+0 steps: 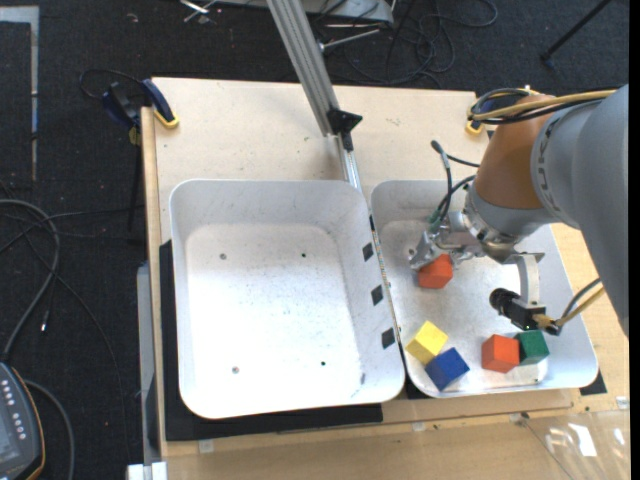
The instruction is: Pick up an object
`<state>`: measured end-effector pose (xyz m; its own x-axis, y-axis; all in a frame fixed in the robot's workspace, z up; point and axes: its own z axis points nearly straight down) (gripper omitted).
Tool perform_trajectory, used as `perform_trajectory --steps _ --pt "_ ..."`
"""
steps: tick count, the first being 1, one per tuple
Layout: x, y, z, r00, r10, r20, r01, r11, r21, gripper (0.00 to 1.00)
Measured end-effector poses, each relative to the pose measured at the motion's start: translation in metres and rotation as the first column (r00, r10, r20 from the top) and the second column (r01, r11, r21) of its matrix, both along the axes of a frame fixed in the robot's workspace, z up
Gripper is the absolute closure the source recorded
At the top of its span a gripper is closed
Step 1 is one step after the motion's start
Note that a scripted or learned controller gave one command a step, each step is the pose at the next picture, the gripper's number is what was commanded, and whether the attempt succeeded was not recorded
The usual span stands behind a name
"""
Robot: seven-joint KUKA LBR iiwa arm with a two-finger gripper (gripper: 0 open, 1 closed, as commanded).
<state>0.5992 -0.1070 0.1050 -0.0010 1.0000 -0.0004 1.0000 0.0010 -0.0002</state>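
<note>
Task status: looks mid-grab, lift not yet done. Gripper (432, 258) down in the right bin (400, 208), right at an orange-red block (435, 273); block sits just under/at the fingertips, touching or nearly so. Can't tell if the block is actually pinched or if the digits are spread or closed; metal bits and cables blur the tip. Block seems to rest on the bin floor. Left to do, judging: confirm grip, raise. Arm pose: comes in from the far side of the hand, wrist w/ orange band (510, 168) bent downward over the bin. Other blocks nearer the camera from the hand: yellow (427, 341), blue (447, 367), red (500, 352), green (533, 346). Left bin (190, 208) well apart.
</note>
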Motion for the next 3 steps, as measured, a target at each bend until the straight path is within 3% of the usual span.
perform_trajectory --steps 1,2,3 --pt "0.002 0.099 0.095 1.0 0.01 0.008 -0.01 1.0 0.004 1.0" --pt "0.01 0.111 0.09 1.0 0.003 0.001 -0.003 1.0 0.001 1.0" --pt "-0.004 0.192 0.108 1.0 0.009 0.0 -0.009 1.0 0.004 1.0"
